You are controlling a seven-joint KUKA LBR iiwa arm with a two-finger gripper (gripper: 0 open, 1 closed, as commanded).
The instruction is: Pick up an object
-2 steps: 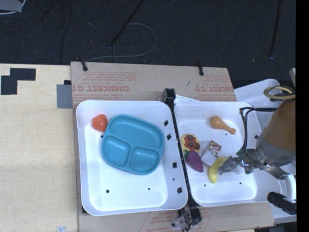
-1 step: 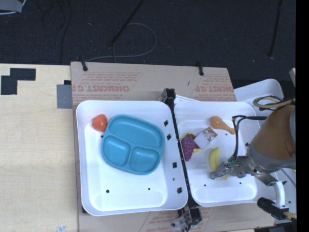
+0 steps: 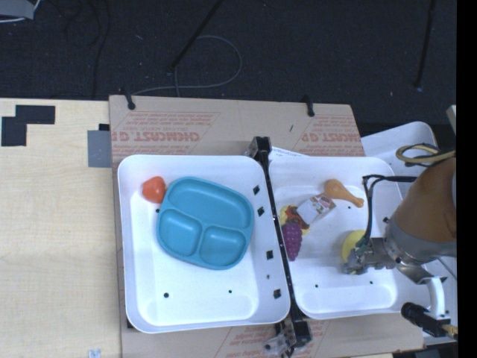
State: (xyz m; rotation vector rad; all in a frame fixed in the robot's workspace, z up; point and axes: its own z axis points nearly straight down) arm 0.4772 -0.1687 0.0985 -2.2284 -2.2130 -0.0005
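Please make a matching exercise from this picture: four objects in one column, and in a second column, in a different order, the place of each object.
Objects:
1. blue divided plastic plate
2. small orange-red ball
3. purple toy grape bunch
4. yellow round toy fruit

Places:
A. right bin, next to the gripper
B. left bin, far left corner
C. right bin, beside the divider
D. left bin, middle

Pairs: 1-D, 2-B, 3-C, 4-A

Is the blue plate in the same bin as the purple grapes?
No, the blue plate lies in the left bin beside an orange ball, while the purple grapes lie in the right bin.
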